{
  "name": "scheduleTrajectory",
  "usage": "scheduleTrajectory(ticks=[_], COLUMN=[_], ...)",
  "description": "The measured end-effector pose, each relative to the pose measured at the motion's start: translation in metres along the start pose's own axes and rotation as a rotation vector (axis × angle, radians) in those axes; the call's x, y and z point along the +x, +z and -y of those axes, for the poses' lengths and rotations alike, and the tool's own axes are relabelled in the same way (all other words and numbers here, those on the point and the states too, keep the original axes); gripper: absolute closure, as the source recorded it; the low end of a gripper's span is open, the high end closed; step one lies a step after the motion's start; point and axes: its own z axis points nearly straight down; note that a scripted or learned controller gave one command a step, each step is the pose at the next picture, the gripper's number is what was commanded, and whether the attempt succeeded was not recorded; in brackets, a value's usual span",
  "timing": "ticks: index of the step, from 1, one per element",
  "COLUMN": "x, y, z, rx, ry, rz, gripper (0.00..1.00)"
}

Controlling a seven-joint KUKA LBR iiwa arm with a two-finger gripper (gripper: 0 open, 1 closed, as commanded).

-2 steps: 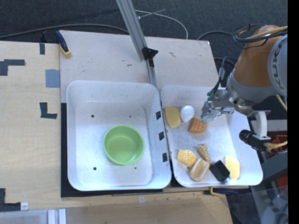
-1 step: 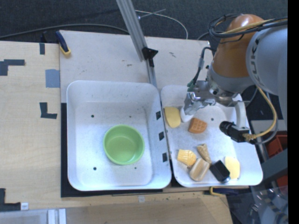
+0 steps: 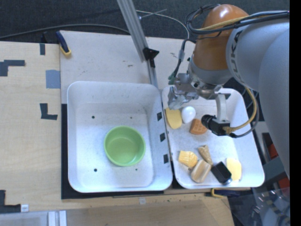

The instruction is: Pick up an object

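Note:
My gripper [image 3: 179, 101] hangs low over the back left part of the right bin [image 3: 249, 147], just above a yellow piece [image 3: 174, 118] and a white egg-like ball [image 3: 188, 113]. An orange wedge [image 3: 197, 127] lies to their right. Toward the front of that bin lie a yellow chunk [image 3: 187, 158], a tan cone piece [image 3: 205, 153], a beige roll [image 3: 200, 171], a black block [image 3: 220, 173] and a pale yellow piece [image 3: 233, 168]. Nothing is visible between my fingers.
The left bin [image 3: 84, 102] holds a green bowl [image 3: 124, 146]. A metal pole [image 3: 134, 25] slants across the back, ending near the bins' shared edge. The arm's orange band [image 3: 218, 29] and grey body cover the right bin's back right.

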Motion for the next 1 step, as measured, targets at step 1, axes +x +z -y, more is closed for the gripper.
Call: scheduleTrajectory(ticks=[1], x=[0.0459], y=[0.0073], z=[-0.0239], rx=[0.001], ry=[0.001], rz=[0.001], gripper=[1.00])
